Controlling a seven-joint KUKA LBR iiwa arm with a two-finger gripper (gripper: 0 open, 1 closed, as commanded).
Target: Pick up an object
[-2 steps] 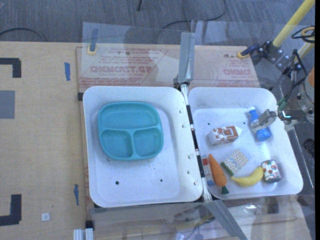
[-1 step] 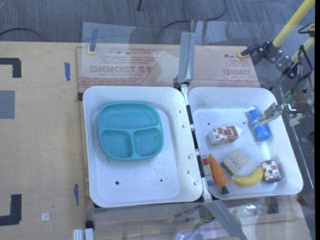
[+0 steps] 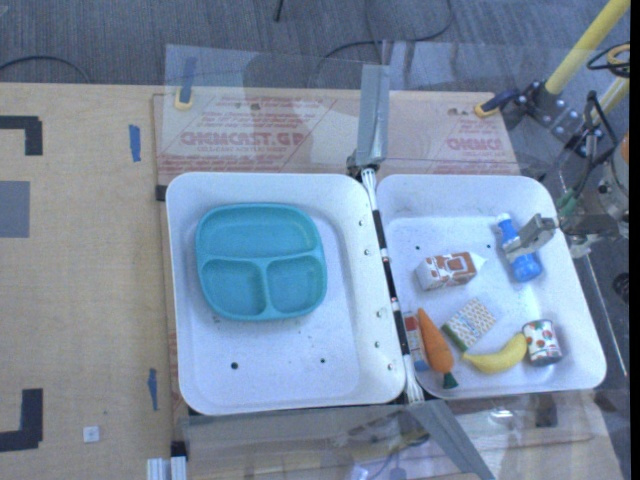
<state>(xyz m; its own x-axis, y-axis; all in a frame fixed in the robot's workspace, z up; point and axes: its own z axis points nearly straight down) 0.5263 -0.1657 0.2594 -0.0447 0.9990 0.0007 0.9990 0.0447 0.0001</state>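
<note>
Our claw (image 3: pixel 533 230) hangs at the right bin's (image 3: pixel 590 298) far edge, just above the blue bottle (image 3: pixel 519 251); we cannot tell its state. We should descend straight, centre on the bottle, then close firmly.
</note>
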